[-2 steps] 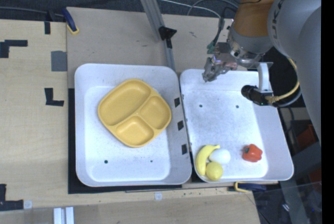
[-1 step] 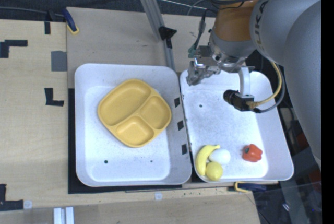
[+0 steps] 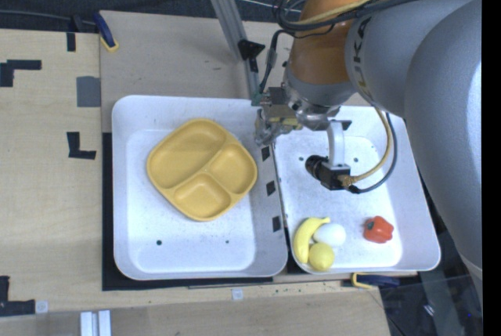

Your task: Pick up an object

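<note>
Plate point(image 3: 202, 168), yellow, three wells: left bin point(image 3: 125, 170), nearest candidate. Gripper point(image 3: 272, 125): above the bins' shared wall, far end; spread or pressed together, cannot tell. Banana point(image 3: 307, 231), egg point(image 3: 332, 234), lemon point(image 3: 321, 255), clustered; red pepper point(image 3: 378, 229) apart: right bin point(image 3: 415, 248). Advised: take the plate by its rim.

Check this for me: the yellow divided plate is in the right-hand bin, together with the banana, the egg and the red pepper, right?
No. The camera view shows the yellow divided plate in the left-hand bin; the banana, the egg and the red pepper are in the right-hand bin.
</note>
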